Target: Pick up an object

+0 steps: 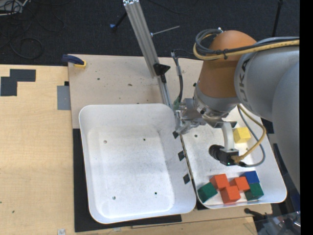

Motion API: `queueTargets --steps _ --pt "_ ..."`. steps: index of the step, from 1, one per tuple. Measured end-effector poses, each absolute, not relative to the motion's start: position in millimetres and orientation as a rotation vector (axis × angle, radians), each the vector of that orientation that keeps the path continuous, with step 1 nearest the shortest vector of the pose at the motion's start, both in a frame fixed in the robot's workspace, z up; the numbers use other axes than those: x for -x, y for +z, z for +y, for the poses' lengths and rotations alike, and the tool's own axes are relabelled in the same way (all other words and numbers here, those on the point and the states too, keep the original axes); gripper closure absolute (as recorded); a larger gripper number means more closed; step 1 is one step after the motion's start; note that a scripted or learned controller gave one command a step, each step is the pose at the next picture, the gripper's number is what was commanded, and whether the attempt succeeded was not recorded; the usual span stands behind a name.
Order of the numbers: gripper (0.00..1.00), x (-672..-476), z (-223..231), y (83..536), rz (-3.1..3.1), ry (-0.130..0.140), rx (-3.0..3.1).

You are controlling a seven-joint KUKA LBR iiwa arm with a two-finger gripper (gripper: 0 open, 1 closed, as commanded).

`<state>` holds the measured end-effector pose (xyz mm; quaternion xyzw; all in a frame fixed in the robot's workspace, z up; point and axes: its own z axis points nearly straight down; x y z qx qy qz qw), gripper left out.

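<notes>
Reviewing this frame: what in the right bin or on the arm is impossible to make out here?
- Hand: its fingers are lost in the clutter of the wrist in the camera view; open or shut is unclear.
- Yellow block: partly covered by a cable and the arm.
- Right bin: its far part is hidden under the arm.
- Blue block: partly behind the orange blocks.

I see the arm (244,77) reaching in from the right, its hand (188,119) low over the seam between the two white bins. The left bin (98,199) sits on the counter (29,155). In the right bin (279,192), a yellow block (241,134) lies far, orange blocks (230,187), green blocks (207,192) and a blue block (251,176) cluster near.
</notes>
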<state>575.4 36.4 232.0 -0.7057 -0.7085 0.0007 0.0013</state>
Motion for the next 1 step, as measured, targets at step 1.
queueTargets --steps 1 --pt "1.00 -588.4 80.3 233.6 -2.224 0.001 2.215"
